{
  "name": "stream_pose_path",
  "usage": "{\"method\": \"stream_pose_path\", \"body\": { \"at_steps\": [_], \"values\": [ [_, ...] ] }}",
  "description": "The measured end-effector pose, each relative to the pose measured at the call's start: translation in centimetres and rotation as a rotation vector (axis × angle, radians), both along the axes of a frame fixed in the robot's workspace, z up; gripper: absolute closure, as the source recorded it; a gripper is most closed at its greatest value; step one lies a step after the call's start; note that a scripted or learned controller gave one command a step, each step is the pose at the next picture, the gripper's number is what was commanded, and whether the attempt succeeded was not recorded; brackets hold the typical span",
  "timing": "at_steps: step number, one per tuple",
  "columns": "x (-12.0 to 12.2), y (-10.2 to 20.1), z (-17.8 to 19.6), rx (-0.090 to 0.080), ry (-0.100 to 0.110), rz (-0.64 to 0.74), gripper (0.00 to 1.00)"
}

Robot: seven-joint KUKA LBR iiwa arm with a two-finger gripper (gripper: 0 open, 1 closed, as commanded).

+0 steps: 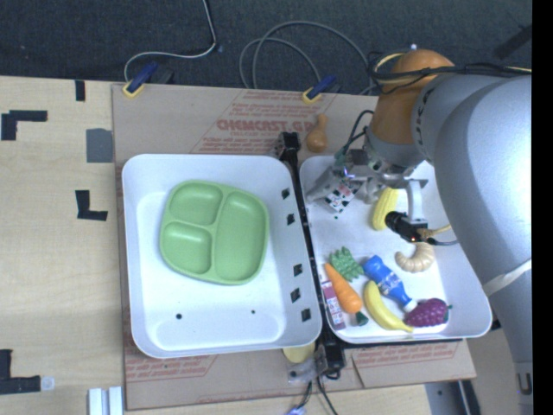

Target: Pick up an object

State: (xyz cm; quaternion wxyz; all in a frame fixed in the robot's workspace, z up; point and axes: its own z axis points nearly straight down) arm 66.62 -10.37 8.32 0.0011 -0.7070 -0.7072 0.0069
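**Crowded bin, gripper low at the far end**

Nearest lay a purple plastic grape bunch (428,311), a yellow plastic banana (383,306) and an orange toy carrot (345,290). Farther back my gripper (346,188) hung low in the white right-hand bin (471,296); whether it was gripping anything, I could not tell. Closely packed toys risked a glancing, failed grasp.

A pale wooden surface (52,258) spreads out, marked with black tape pieces (86,204). Flat on it lies a sheet of brown cardboard (251,115) with red print, pinned at its far edge by two blue-and-yellow clamps (138,80). On the cardboard sit two white bins, left bin (147,318) and right bin (462,305), touching side by side.
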Motion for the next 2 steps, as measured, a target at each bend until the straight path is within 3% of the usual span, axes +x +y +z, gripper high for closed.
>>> {"method": "stream_pose_path", "body": {
  "at_steps": [1,2],
  "values": [
    [0.1,0.2,0.9,0.002,-0.005,0.0,1.0],
    [0.4,7.5,10.6,0.011,-0.017,0.009,1.0]
  ]
}}
